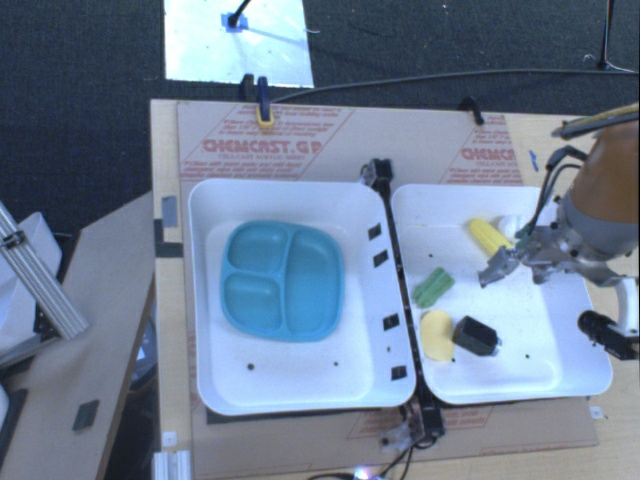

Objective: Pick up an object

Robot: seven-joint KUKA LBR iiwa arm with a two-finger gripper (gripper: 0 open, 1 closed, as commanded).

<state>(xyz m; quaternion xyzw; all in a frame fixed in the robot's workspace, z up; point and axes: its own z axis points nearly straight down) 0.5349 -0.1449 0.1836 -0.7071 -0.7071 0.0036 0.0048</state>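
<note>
Camera view, bench: two white bins side by side; left bin (215, 268) carries a teal divided plate (283, 280) sitting about its middle; right bin (560, 368) carries the small pieces.
Camera view, arm: in from three o'clock, orange band at the frame edge; gripper (497, 268) hangs over the right bin's middle, pointing toward nine o'clock; nothing shows between the tips, and whether the hand is released or clenched I cannot tell from this slant.
Yellow corn piece (488, 234): at twelve o'clock of the gripper tip, just beside it, toward the bin's far wall; ridged, looks like light plastic; stiff, probably easy to pinch across its short width.
Green piece (433, 288): at nine o'clock of the gripper, near the divider; ribbed and flat-lying; light, likely rigid; take it across the narrow sides.
Yellow disc (436, 335): at seven o'clock, against the divider side; flat and low, so a hard one to get fingers under; smooth, could slip.
Black block (476, 337): at six o'clock of the gripper, touching or just beside the yellow disc, I cannot tell which; chunky, stiff, probably the heaviest here yet still light; grip across its short faces.
Call: no object taken yet; the corn piece and green piece look nearest; crowding at the disc and block could spoil a descent there.
</note>
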